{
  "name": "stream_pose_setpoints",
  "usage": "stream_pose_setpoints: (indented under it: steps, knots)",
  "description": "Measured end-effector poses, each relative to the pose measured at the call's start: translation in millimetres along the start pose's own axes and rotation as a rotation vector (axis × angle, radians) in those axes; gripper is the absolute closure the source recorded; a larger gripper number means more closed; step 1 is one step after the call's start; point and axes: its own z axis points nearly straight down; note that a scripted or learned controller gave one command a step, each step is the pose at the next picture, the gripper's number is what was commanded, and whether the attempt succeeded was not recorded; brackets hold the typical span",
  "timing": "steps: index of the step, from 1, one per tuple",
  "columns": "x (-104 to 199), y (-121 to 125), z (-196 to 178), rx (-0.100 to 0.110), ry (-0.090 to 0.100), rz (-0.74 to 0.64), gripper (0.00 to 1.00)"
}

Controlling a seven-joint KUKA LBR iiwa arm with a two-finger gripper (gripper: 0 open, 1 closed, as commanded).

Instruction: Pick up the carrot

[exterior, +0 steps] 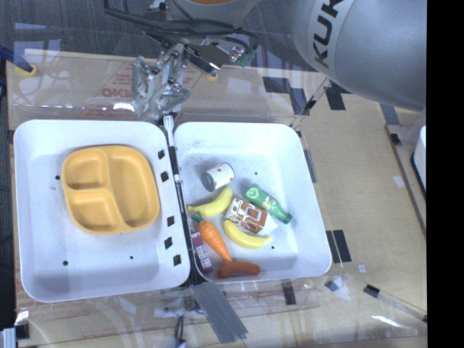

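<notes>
The orange carrot (pixel 213 241) lies in the right bin (pixel 290 145), near its front left corner, pointing toward the front right. It rests between a yellow banana (pixel 212 204) and a red sausage (pixel 238 270). My gripper (pixel 161 85) hangs high above the far rim where the two bins meet, well back from the carrot. Its metal fingers (pixel 145 85) stand apart with nothing between them.
The right bin also holds a small white can (pixel 218 175), a second banana (pixel 246 236), a green bottle with an orange label (pixel 259 207) and a dark wrapped bar (pixel 201 247). A yellow divided plate (pixel 110 188) sits in the left bin (pixel 43 267).
</notes>
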Motion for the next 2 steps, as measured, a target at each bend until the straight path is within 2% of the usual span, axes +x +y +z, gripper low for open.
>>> stream_pose_setpoints:
  steps: [1,2]
  knots:
    - [45.1,71.2,109.9,0.0,-0.001,-0.122,1.0]
    - [12.2,64.8,330.4,0.001,-0.004,-0.112,1.0]
